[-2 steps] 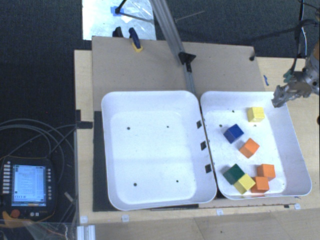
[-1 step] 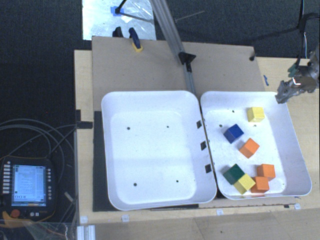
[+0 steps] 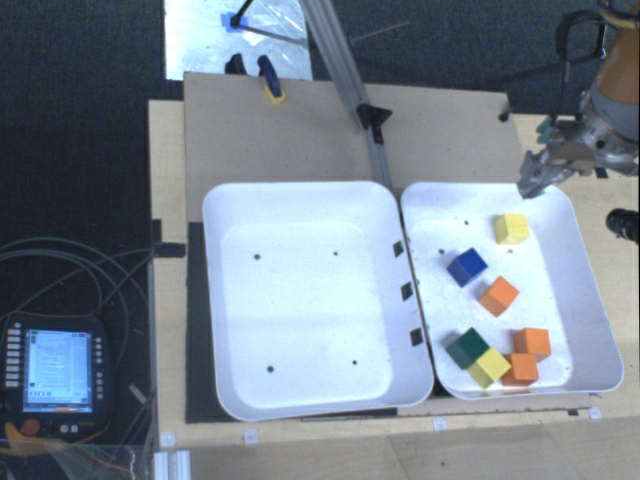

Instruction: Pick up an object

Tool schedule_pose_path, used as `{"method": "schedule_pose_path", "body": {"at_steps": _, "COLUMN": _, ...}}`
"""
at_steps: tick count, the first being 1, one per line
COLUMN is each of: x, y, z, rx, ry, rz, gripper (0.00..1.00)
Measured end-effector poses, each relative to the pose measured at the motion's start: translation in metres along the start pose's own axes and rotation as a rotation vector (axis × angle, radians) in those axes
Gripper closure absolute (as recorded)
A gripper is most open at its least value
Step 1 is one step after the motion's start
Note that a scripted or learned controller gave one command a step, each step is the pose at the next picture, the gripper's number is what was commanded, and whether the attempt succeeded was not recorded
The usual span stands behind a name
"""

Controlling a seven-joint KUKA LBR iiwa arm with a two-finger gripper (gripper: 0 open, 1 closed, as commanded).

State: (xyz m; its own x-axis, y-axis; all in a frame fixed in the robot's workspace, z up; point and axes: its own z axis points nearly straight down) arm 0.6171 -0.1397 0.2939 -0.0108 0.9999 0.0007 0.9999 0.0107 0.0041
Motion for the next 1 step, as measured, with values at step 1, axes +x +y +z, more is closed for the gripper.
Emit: {"method": "schedule_pose_path", "body": {"at_steps": 1, "x": 0.0533, "y": -0.0018, "z": 0.0108, "rx": 0.003, "ry": 0.001, "rz": 0.000, "gripper": 1.00}}
